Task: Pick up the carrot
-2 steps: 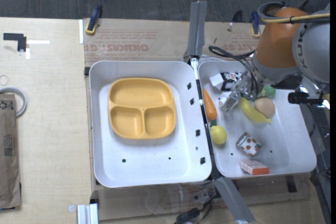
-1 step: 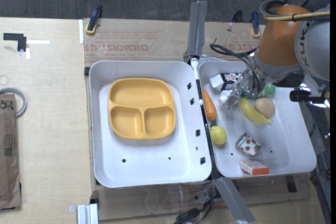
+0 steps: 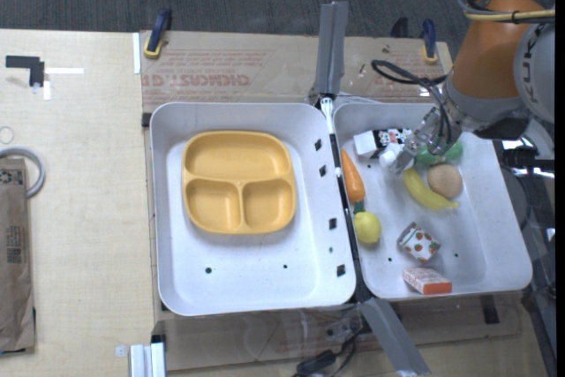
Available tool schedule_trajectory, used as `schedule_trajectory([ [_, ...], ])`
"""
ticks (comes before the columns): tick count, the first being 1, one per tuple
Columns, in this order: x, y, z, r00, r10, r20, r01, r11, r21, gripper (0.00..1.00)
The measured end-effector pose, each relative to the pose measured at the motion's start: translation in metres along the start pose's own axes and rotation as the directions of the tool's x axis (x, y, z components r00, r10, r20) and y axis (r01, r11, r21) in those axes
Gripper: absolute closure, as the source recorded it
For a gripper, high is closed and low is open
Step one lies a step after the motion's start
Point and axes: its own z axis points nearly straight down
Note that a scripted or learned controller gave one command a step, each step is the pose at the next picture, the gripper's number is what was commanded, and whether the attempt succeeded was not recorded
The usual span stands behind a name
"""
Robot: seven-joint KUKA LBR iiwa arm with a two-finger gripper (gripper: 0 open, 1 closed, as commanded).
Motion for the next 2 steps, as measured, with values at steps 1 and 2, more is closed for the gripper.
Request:
schedule_trajectory([
  [1, 0.0415, 0.0483, -0.0589, 0.994, 0.114, -0.001, -0.114, 0.994, 0.001, 1.0],
  [2, 0.0404, 0.0485, -0.0673, 0.994, 0.112, 0.001, -0.112, 0.994, 0.001, 1.0],
])
